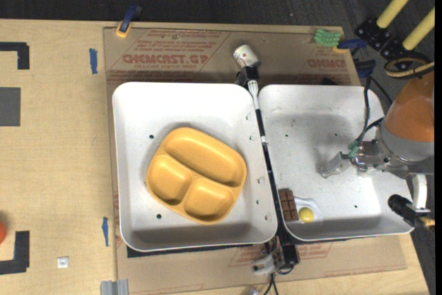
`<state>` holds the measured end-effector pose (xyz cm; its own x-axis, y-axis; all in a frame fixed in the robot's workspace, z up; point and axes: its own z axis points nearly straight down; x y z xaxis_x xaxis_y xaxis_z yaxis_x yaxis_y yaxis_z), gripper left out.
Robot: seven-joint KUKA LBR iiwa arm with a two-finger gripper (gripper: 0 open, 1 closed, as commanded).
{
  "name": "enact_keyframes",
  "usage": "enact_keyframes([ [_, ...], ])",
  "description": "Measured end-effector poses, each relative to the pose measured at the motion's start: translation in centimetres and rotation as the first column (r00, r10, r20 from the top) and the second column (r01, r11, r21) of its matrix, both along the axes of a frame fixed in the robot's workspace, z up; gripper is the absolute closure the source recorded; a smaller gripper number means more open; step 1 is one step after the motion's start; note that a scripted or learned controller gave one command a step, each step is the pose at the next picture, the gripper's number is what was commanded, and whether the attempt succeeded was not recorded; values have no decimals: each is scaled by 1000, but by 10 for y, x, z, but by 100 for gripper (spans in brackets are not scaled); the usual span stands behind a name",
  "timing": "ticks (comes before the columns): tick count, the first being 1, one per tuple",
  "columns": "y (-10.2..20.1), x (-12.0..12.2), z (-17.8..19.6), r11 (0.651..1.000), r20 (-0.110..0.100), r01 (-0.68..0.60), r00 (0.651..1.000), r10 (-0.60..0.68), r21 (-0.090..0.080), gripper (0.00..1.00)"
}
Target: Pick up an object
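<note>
Camera view: we see the tool [330,166] low in the right bin [304,107].
Grip: we cannot tell.
Progress: nothing lifted yet.

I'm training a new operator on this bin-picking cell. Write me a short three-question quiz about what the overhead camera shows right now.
1. True or false: the yellow divided tray lies in the right bin.
2. Multiple choice: where in the right bin is the small yellow object?
A. far corner, by the arm
B. near corner, by the divider between the bins
C. dead centre
3. Short answer: over which bin is the tool?

Key
1. False. It lies in the left bin.
2. B. It sits next to a small brown block by the divider.
3. The right bin; the tool reaches in from the right.
</note>
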<state>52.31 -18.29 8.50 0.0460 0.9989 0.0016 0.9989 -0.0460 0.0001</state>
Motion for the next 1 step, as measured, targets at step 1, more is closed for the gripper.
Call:
enact_keyframes([
  [1, 30, 28, 0, 994, 2, 105, 994, -105, -2, 0],
])
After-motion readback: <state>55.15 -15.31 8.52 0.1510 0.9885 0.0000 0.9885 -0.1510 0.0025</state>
